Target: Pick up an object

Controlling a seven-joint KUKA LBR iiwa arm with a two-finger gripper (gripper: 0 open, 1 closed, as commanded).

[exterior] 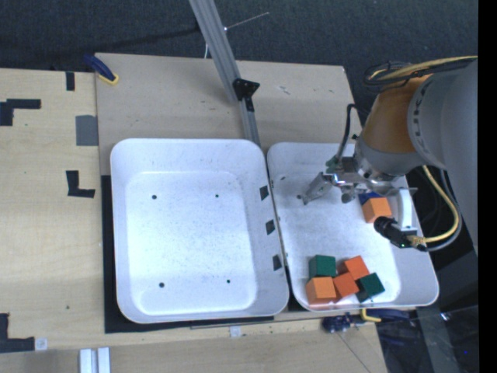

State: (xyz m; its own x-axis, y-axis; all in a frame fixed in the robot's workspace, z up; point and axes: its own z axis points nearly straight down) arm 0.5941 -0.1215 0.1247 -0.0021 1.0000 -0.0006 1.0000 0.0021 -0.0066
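My gripper (326, 196) hangs over the upper middle of the right bin (295, 231). Its fingers are spread open, one (308, 195) reaching out to the left, and nothing is between them. An orange block (377, 209) lies just right of the fingers, partly under the wrist. At the bin's near end sits a cluster of blocks: a green one (322, 266), an orange one (320, 289), two more orange ones (356, 268) (345, 286) and a dark green one (370, 286).
The left bin (186, 231) lies beside the right one, the two rims meeting in the middle. A slanted metal pole (221, 49) runs down to the bins' far junction. A yellow cable (435, 235) loops off the arm at the right.
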